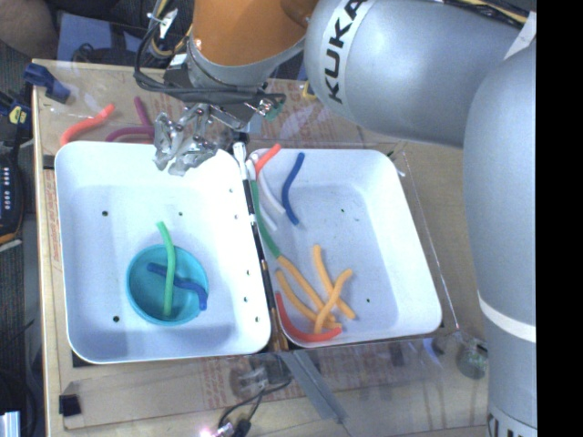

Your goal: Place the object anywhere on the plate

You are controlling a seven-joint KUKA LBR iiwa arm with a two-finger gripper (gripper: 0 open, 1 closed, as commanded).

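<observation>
A round teal plate (166, 285) sits in the left bin (100, 244) near its front. On the plate lie a green strip (168, 264), sticking out past the rim toward the back, and a blue strip (182, 282). My gripper (187, 144) hangs over the back edge of the left bin, well behind the plate. I see no object between its metal fingers.
The right bin (383, 235) holds a blue strip (291, 188), several orange strips (319, 289), a red one (305, 330), plus white and green ones along its left wall. Orange and purple strips (109, 126) lie on the bench behind the left bin. The grey arm covers the upper right.
</observation>
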